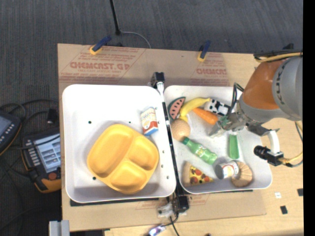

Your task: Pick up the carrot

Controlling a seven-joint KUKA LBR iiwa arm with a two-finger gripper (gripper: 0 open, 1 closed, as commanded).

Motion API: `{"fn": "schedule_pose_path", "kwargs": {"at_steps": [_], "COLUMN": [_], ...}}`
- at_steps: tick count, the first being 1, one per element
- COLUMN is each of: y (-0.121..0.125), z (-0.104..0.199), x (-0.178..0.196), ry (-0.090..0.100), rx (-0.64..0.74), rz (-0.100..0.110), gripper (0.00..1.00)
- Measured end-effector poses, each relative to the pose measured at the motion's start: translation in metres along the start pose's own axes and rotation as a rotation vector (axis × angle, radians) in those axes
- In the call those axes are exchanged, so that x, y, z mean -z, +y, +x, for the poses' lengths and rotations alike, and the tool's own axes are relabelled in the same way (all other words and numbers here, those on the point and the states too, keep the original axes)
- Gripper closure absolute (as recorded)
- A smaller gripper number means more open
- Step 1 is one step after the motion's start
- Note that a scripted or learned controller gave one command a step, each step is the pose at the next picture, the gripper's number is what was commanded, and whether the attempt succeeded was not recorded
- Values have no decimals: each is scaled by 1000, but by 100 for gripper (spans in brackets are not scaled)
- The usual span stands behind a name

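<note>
The orange carrot (205, 115) lies in the right bin (261, 181), near its back, just under a yellow banana (193, 104). It points down to the right. My gripper (222, 125) hangs low over the bin right beside the carrot's right end, with the grey and orange arm (268, 92) behind it. The wrist hides how the gripper stands and whether it touches the carrot. The carrot rests on the bin floor.
Around the carrot are a watermelon slice (175, 107), a black-and-white toy (215, 105), a tan round vegetable (180, 129), a green bottle (201, 150), a green stick (233, 146), a pizza slice (195, 175) and a can (228, 170). The left bin (78, 102) holds a yellow divided plate (123, 157) and a small carton (149, 121).
</note>
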State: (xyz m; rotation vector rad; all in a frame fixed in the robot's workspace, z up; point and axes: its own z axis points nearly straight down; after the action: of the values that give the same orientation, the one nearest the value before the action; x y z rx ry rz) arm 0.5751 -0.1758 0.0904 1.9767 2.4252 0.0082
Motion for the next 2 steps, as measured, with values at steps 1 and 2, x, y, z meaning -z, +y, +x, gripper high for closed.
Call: {"fn": "schedule_pose_path", "kwargs": {"at_steps": [1,2], "y": [58,-37], "z": [15,32], "x": [54,0], "ry": [3,2], "rx": [-321,-177], "rz": [14,3], "gripper": [100,100]}}
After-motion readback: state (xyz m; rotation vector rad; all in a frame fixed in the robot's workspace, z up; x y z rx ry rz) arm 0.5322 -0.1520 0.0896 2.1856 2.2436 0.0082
